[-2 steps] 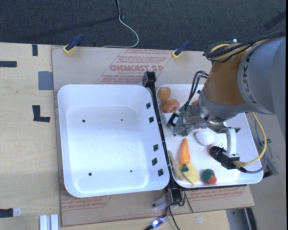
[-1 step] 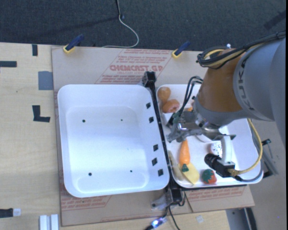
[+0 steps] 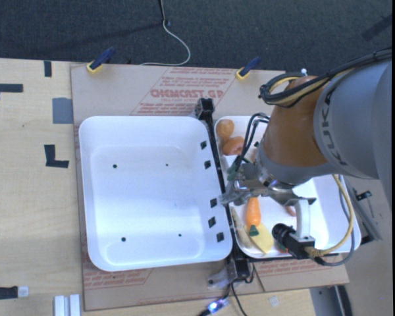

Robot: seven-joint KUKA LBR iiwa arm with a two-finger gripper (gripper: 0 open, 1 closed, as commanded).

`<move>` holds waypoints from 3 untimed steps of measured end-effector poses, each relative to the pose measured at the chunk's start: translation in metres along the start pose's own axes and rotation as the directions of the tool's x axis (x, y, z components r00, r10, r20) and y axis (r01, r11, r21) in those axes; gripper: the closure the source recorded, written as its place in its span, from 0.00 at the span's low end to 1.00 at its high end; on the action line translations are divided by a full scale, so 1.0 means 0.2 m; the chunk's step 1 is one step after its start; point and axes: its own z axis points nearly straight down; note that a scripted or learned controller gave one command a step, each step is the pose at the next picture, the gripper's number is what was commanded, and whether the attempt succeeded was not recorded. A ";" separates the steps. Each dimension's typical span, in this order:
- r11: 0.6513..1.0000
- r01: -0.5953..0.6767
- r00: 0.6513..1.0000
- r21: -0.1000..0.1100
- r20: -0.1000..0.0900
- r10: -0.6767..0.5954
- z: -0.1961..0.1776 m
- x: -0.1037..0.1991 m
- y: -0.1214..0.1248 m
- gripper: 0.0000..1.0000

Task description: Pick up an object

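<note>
My gripper (image 3: 240, 188) hangs low over the left side of the right bin (image 3: 351, 237), close to the divider between the two bins. Just below it lies an orange carrot (image 3: 252, 212) with a green tip, and the gripper's metal end is right at the carrot's upper end. A pale yellow piece (image 3: 264, 241) lies beside the carrot's tip. Two rounded orange-tan objects (image 3: 230, 137) sit in the bin's far left corner. A small pinkish piece (image 3: 291, 210) peeks out from under the wrist. The arm hides most of the right bin.
The left bin (image 3: 92, 176) is a white tray with a few dark dots on its floor. Black clips (image 3: 214, 203) line the shared wall. Both bins rest on a cardboard sheet (image 3: 178, 94). Cables (image 3: 329, 255) loop at the wrist's near side.
</note>
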 end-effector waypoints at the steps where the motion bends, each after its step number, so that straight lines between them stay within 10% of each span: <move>1: 1.000 0.002 1.000 -0.003 0.001 -0.002 0.13 0.20 0.27 1.00; 2: 1.000 0.004 1.000 -0.020 -0.001 -0.004 -0.55 0.42 0.51 1.00; 3: 1.000 -0.008 1.000 0.000 0.005 0.008 -0.38 0.23 0.44 1.00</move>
